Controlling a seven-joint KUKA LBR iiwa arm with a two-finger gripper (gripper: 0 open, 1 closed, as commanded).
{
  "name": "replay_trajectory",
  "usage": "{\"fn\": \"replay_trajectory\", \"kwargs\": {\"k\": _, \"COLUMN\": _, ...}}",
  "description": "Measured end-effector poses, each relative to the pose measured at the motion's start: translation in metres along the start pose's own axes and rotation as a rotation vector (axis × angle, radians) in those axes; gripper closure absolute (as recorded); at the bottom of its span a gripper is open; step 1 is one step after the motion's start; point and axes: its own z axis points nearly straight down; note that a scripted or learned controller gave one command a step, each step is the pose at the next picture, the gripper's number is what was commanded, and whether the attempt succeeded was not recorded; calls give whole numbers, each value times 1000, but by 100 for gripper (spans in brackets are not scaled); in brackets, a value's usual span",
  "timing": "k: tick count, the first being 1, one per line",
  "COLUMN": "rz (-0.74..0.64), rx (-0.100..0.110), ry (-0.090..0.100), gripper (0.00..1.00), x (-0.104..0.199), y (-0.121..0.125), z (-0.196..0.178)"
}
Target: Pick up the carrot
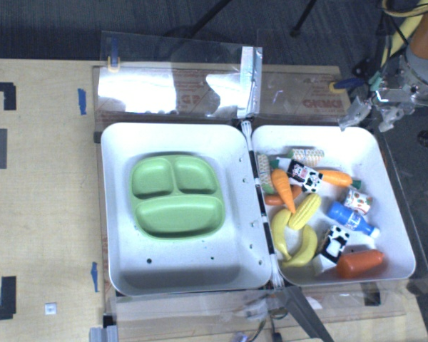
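Observation:
An orange carrot [283, 189] lies pointing down in the left part of the right bin [396, 212], its top near the divider, partly leaning on a corn cob [304, 210]. A second orange carrot-like piece [334, 178] with a green end lies across the bin's far side. My gripper [369, 116] hangs outside the bin's far right corner, well up and right of both carrots. Its fingers stand open with nothing between them.
The right bin also holds a banana [297, 246], a blue bottle [351, 218], two cow-patterned cartons [304, 176] [334, 242], a red sausage-like toy [359, 262] and a small can [359, 201]. A green divided plate [177, 194] sits in the left bin [114, 212].

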Motion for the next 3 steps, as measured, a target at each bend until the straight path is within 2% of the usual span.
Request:
{"fn": "replay_trajectory", "kwargs": {"k": 1, "rz": -32, "rx": -1, "ry": 0, "gripper": 0, "x": -26, "y": -47, "z": 74}}
{"fn": "replay_trajectory", "kwargs": {"k": 2, "rz": -309, "rx": -7, "ry": 4, "gripper": 0, "x": -21, "y": -47, "z": 151}}
{"fn": "replay_trajectory", "kwargs": {"k": 3, "rz": -307, "rx": -5, "ry": 1, "gripper": 100, "x": -23, "y": -47, "z": 144}}
